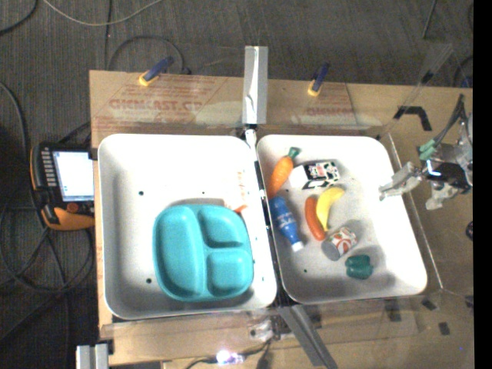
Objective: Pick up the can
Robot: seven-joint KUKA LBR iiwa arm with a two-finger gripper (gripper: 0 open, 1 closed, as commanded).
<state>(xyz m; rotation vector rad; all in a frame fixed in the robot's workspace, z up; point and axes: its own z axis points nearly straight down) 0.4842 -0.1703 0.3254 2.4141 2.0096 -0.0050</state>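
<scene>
Can (340, 241) lies tilted in right bin (400, 275), touching banana (328, 205); pincer (400, 180) apart, holding nothing; you come down over can's middle, away from banana.

A: Where's the can (340, 242)?
B: In the right bin (400, 229), on its side, between the banana (330, 205) and a green pepper (358, 266).
A: And the left bin (123, 206)?
B: It has a teal divided tray (203, 251).

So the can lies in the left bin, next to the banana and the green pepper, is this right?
Not quite. The camera view shows the can in the right bin, not the left one. It does lie next to the banana and the green pepper.
</scene>
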